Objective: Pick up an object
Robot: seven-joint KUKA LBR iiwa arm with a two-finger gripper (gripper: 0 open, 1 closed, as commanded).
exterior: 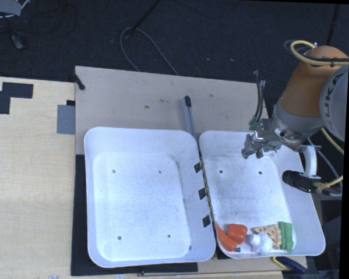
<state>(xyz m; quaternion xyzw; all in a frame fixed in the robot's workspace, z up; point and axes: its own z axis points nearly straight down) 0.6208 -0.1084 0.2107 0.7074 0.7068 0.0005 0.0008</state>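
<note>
We find the gripper (254,150) over the right bin (242,186) near its far edge; we cannot tell the jaw state. The objects, among them a red piece (236,231) and a green one (285,235), lie heaped along the near edge. We judge the approach pending: next move calls for travel toward that heap and descent.

Even overhead light, white bins (142,198) bright, dark background, soft grainy focus

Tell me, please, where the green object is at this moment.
In the camera view, the green object lies in the right bin, at its near right corner, just right of a tan piece and a white object.
</note>
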